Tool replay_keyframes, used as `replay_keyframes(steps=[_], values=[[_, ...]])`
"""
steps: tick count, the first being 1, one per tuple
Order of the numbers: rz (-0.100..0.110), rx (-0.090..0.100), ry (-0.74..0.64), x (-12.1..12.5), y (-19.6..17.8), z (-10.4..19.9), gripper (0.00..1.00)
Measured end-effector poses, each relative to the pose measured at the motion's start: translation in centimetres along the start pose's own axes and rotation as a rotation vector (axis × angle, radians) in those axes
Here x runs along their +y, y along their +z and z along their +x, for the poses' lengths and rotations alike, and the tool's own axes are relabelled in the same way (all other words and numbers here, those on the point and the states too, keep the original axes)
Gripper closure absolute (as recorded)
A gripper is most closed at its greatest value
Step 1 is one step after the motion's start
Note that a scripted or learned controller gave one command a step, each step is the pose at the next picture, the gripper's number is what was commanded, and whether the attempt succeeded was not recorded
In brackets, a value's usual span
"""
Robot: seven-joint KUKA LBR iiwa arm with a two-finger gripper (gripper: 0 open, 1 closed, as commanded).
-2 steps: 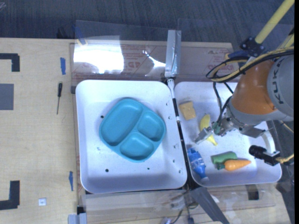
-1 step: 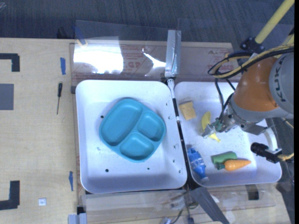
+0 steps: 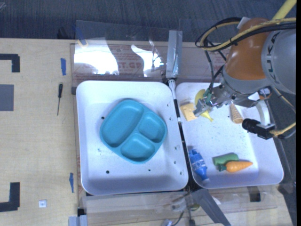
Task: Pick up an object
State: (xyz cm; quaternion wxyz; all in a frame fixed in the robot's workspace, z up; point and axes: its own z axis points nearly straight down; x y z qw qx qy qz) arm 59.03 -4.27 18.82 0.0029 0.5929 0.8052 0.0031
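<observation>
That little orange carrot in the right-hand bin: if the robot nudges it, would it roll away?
Probably a little. The carrot looks rounded and tapered, so it would likely curve rather than run straight. It lies against a green piece, which may stop it on that side. It looks like a smooth toy, so perhaps light and slippery.

One fixed overhead camera is looking down slantwise on both bins [image 3: 89,98]; my arm [image 3: 254,55] is entering from right.

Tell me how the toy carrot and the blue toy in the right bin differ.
The carrot is orange with a green top; the blue toy is blue and white. The carrot lies crosswise near the bin's front middle; the blue toy lies lengthwise against the left wall. Both lie flat in the right bin, away from the gripper.
</observation>
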Motion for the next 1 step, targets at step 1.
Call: replay_keyframes(steps=[1], values=[[0.006, 0.000, -0.026, 0.79, 0.36, 0.41, 1.00]])
